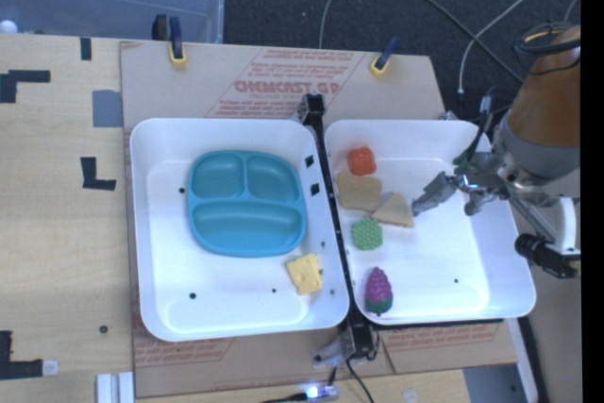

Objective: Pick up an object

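Fingers [436,193] over the right bin [491,297], tips beside the tan slice [396,211]; spread impossible to tell

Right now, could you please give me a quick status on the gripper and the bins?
Gripper low over right bin, holding nothing visible. Nearest: tan slices. Orange piece, green ball, grapes untouched.

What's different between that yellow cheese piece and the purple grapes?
The cheese is yellow, flat and blocky with holes; the grapes are purple, bumpy and rounded with a green end. The cheese lies in the left bin beside the blue plate; the grapes lie in the right bin. Both look like toy food, near the divider.
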Tool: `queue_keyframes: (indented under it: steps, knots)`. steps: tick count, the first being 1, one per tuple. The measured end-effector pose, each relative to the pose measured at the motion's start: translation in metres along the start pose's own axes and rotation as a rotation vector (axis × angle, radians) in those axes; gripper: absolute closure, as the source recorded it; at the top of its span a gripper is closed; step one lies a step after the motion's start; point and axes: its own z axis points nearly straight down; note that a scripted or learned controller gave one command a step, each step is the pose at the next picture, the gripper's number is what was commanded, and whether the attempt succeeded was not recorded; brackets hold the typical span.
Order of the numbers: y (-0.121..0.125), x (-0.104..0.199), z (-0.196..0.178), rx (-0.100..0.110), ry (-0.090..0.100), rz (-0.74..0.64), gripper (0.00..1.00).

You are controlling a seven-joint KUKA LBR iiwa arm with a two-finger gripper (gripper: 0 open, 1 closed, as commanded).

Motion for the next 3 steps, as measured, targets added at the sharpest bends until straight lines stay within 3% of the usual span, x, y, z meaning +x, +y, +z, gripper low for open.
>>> queue_keyframes:
  steps: [1, 3]
  knots:
    - [0.002, 0.000, -0.005, -0.009, -0.002, -0.003, 0.00]
    - [-0.001, 0.012, 0.110, -0.004, -0.001, -0.003, 0.00]
